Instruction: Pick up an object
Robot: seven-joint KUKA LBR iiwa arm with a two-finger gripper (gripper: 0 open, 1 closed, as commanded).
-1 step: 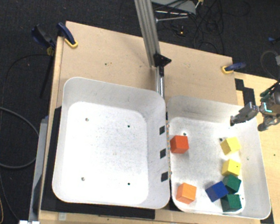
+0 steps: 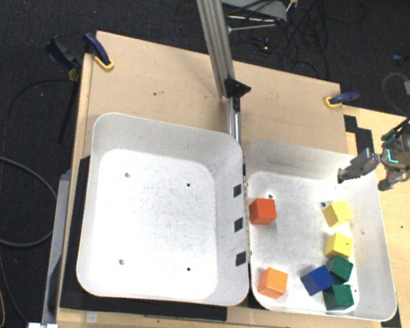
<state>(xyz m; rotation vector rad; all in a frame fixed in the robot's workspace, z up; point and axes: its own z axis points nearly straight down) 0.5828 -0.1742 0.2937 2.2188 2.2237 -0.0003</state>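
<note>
The gripper (image 2: 370, 170) hangs over the right bin's (image 2: 307, 170) far right corner, fingers apart and holding nothing. The closest block, yellow (image 2: 337, 213), lies inside that bin just nearer the camera than the gripper; it stands clear of its neighbours, so I would descend squarely over it before closing

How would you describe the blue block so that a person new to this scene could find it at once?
Look in the right-hand shallow white bin, at the cluster of small blocks along its right side. Near the bin's lower right corner lies the small blue cube, touching the two dark green cubes and below the yellow cubes. It is the only blue block.
</note>
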